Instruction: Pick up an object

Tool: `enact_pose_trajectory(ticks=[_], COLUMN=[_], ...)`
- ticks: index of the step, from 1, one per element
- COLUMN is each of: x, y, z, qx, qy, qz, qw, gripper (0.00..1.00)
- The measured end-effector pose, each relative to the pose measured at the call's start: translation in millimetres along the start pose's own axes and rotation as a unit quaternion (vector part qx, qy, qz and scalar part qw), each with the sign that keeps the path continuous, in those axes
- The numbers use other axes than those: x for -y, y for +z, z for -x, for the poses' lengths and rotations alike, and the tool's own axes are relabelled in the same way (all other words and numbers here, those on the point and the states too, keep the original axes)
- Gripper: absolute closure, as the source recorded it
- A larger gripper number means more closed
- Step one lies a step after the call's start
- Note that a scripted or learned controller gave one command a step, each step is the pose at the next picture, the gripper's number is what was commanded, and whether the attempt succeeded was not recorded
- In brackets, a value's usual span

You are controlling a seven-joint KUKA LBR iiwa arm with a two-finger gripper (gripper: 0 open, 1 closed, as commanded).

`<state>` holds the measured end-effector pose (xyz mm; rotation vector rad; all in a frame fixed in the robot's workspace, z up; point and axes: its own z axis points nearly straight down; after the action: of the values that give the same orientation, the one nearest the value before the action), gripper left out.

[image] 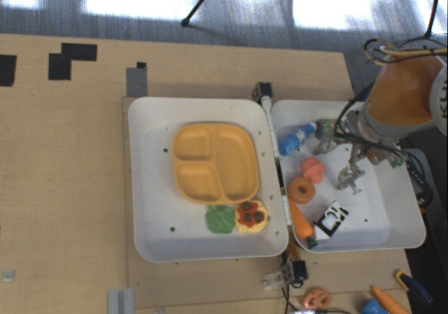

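The right bin [392,229] holds a blue bottle [294,139], a pink toy [313,169], a brown donut [302,190], an orange carrot [301,223] and a black-and-white block [332,219]. My gripper [337,159] hangs over the middle of this bin, below the arm's orange band [400,92]. It is open, its two metal fingers [349,177] spread apart with nothing between them. It sits just right of the pink toy and the bottle, touching neither.
The left bin [150,194] carries a yellow divided plate [213,162], with a green leaf toy [220,219] and a small pizza toy [252,215] at its front. A pretzel [316,298] and an orange toy [385,301] lie on the bench in front of the bins.
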<state>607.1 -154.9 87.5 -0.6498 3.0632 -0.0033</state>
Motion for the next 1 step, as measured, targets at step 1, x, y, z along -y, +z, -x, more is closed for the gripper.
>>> enact_pose_trajectory(ticks=[1], x=[-6.9], y=[-42.6], z=[-61.4], qx=[-0.003], qy=[-0.037], qz=[0.001], qw=[0.9993], gripper=[0.00])
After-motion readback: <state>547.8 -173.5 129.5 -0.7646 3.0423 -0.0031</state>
